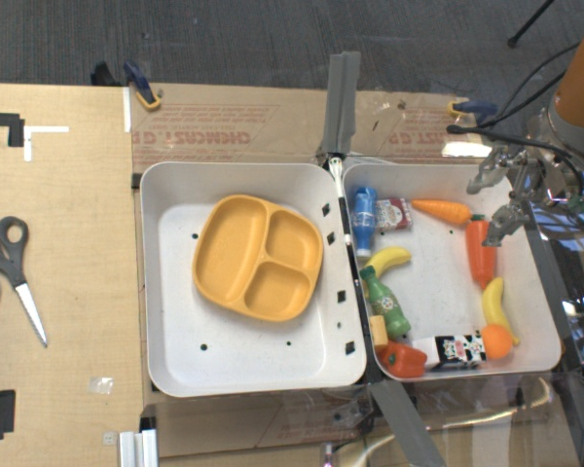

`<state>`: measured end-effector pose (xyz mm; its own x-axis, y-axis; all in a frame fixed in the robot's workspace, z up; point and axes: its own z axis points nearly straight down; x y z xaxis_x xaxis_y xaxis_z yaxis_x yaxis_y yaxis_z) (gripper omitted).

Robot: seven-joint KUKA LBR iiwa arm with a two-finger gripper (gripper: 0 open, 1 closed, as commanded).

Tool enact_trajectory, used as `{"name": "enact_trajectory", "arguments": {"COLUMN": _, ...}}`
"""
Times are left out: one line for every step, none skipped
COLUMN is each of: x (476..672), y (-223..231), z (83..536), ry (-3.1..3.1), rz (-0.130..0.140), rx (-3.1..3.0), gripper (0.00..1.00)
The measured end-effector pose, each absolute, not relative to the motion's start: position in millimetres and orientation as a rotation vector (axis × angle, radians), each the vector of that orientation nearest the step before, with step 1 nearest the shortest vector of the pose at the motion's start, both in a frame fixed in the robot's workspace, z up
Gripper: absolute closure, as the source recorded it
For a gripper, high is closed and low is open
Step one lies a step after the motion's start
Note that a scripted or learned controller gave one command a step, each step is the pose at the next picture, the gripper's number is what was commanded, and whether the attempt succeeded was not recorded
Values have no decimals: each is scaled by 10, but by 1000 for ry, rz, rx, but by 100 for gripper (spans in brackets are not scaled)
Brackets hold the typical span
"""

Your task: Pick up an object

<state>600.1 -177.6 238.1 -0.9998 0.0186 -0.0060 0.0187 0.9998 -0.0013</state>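
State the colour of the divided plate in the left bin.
Yellow-orange; the divided plate shows plainly in the camera view.

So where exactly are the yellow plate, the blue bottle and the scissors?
yellow plate [258,258]: camera view, on the ridge where its compartments meet.
blue bottle [363,220]: camera view, middle of its body.
scissors [18,272]: camera view, near the pivot where the blades cross.

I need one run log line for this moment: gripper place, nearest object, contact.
gripper: above right bin, far right side | nearest: upright carrot | contact: cannot tell | held: nothing seen
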Motion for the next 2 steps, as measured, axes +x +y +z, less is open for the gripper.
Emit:
{"name": "enact_trajectory", "arguments": {"x": 5340, "y": -2010, "z": 1214, "ry": 3137, "rz": 1, "rx": 124, "gripper": 0}}
{"name": "enact_trajectory", "arguments": {"x": 5053, "y": -2212, "z": 928, "ry": 3122, "rz": 0, "rx": 316, "gripper": 0}}
